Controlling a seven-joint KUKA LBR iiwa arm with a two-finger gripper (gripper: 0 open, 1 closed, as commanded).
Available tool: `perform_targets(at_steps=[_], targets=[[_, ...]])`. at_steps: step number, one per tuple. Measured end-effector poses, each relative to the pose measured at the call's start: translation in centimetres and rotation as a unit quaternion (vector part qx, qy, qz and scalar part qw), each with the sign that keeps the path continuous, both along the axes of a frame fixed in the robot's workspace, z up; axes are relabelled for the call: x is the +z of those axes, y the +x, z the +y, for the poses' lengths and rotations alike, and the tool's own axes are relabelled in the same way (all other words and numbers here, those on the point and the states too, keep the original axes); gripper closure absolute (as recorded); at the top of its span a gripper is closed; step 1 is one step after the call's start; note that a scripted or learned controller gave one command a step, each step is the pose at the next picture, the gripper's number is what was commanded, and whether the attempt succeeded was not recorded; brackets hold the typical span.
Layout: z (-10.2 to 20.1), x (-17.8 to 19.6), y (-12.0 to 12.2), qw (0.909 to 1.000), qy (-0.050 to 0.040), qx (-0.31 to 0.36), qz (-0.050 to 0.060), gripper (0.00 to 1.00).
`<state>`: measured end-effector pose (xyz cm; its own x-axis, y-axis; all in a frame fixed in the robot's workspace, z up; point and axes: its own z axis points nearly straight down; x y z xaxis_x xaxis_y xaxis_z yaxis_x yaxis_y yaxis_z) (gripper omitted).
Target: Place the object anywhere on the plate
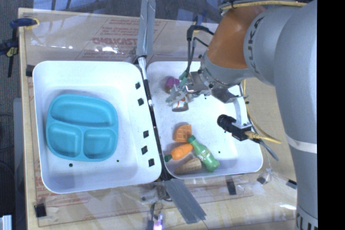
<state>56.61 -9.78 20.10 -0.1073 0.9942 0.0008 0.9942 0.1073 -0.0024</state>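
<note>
A bench (81,35) under a clear plastic sheet bears two shallow white bins side by side, with grey carpet beyond its far edge.

The gripper (180,97) hangs low over the right bin (229,149), in that bin's far-left part. Its tip is a small cluster of metal, and I cannot tell whether it is wide or narrow or whether it holds anything. Just beyond it, nearer the right bin's far-left corner, lies a small purple object (171,82), very close to the gripper; contact cannot be judged. The grey arm (280,62) with its orange band (232,35) reaches in over the right bin's far-right side.

Toward the right bin's near edge sits a group of toy foods: an orange piece (183,132), then a carrot (180,152) and a green bottle (204,154) side by side, and a tan item (188,165) against the near wall.

Left of the right bin, across the shared rim, the left bin (40,116) holds a blue plate (81,126) with three compartments. All the small things lie in the right bin, well apart from the plate.
</note>
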Motion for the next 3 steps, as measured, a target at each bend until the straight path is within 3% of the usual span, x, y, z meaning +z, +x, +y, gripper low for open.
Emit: perform_targets(at_steps=[1,2,3], targets=[[6.6,0.4,2.8,0.9991,-0.0002,-0.043,0.001,1.00],[12.8,-1.0,1.3,0.9946,0.0000,0.104,0.001,1.00],[12.7,-1.0,1.3,0.9946,0.0000,0.104,0.001,0.00]])
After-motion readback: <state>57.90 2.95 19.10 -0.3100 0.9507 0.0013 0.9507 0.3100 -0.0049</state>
